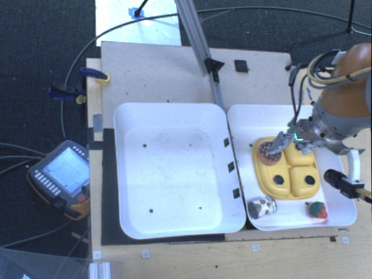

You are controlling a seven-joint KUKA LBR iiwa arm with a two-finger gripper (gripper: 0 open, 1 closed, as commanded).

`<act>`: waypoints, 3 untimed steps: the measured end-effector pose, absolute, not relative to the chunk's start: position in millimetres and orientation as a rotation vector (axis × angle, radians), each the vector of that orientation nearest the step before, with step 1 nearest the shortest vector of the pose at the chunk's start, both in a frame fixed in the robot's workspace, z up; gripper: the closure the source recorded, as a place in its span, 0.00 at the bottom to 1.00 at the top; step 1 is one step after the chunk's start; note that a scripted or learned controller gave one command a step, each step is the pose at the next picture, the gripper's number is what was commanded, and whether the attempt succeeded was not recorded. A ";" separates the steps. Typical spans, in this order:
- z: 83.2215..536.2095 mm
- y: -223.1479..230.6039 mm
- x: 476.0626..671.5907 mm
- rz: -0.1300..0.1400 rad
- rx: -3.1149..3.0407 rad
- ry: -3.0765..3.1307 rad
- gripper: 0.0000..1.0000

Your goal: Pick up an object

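In the right bin [245, 125] lies a yellow compartment tray [292, 182]. A round brown, doughnut-like piece [268, 151] sits in the tray's upper left compartment. My gripper [281, 143] hangs low over the tray's top edge, right beside that brown piece and at its upper right. A small patterned mug [261, 207] lies on its side near the bin's front left corner. A red and green strawberry-like toy [316, 210] rests at the front right.
The left bin [174, 173] stands beside the right one, their rims meeting at the middle. A slanted metal pole [195, 28] crosses the back of the bench. A teach pendant [61, 176] lies off the bench at the left.
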State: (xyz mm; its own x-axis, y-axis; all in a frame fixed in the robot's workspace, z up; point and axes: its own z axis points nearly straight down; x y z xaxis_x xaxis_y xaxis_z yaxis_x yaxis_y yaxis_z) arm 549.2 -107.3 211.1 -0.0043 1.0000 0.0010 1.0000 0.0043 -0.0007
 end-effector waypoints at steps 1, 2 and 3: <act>211.8 -107.3 549.6 -0.002 -2.217 -2.227 0.00; 152.6 -110.8 542.1 0.004 -2.218 -2.221 0.00; 111.9 -110.0 547.3 -0.002 -2.221 -2.225 0.00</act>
State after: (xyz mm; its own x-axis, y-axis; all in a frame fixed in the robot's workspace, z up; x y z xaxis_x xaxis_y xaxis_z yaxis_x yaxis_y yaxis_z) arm 547.3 -110.0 111.9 -0.0018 1.0000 -0.0006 1.0000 0.0018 0.0028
